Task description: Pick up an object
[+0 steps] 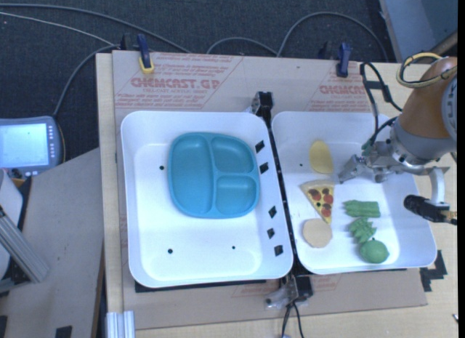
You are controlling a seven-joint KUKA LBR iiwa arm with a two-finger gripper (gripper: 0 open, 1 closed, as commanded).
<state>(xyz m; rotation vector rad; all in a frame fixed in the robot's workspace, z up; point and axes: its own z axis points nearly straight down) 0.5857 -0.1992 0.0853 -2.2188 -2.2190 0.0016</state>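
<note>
A: Where's the gripper [361, 169]?
B: Over the right bin [414, 256], jaws spread apart, nothing between them.
A: And the toy food?
B: Pizza slice [320, 200] just below-left of the jaws, yellow piece [321, 156] left, green pieces [362, 208] below

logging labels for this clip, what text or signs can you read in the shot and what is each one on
"CHEMCAST GP": red print on the brown protective sheet behind the left bin.
"CHEMCAST": the same red print, repeated on the sheet behind the right bin; the letters after it are blurred.
Smaller red lines under both prints: too small to read.
Handheld screen at far left: lit, text unreadable.
</note>
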